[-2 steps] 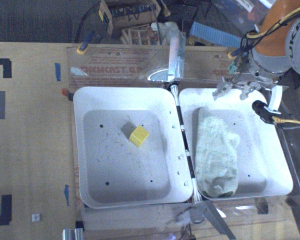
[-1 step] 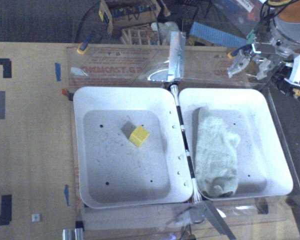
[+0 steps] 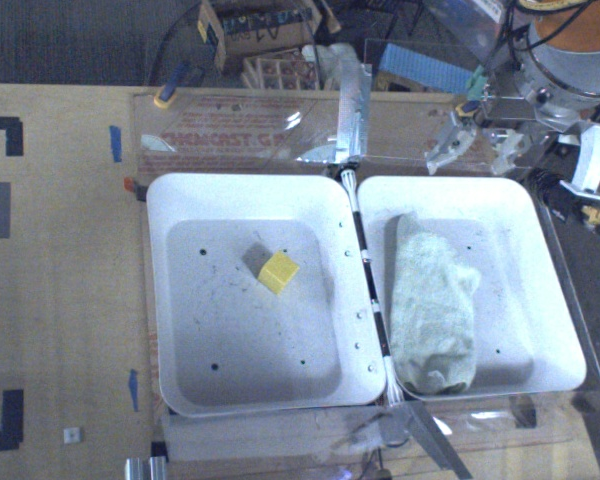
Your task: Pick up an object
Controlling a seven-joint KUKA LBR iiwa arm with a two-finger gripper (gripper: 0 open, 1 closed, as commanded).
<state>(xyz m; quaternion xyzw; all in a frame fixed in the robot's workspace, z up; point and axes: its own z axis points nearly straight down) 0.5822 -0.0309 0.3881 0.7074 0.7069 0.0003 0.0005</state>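
Overhead, a slanted look down on a pale tan workbench (image 3: pixel 60 298) marked with dark square outlines and short strips of blue tape. Beyond its far edge lies a dark floor cluttered with cardboard boxes (image 3: pixel 255 23), cables and a blue ridged panel (image 3: pixel 425 68). Two shallow white bins sit side by side on the bench, touching along a central seam. The left bin (image 3: pixel 180 368) has a scuffed grey floor, and near the middle of that floor, slightly toward the far side, rests a small yellow block (image 3: pixel 278 272), roughly cube-shaped, tilted at an angle and casting a short shadow to its left. The right bin (image 3: pixel 550 298) holds a crumpled pale green-white cloth (image 3: pixel 432 313), a long towel-like heap lying along the bin's left side from far to near. At upper right, the grey arm with its orange band (image 3: pixel 580 3) hangs above the far rim of the right bin. Its gripper (image 3: pixel 480 148) has its two pale fingers spread apart, with nothing between them, well apart from both the cloth and the yellow block.
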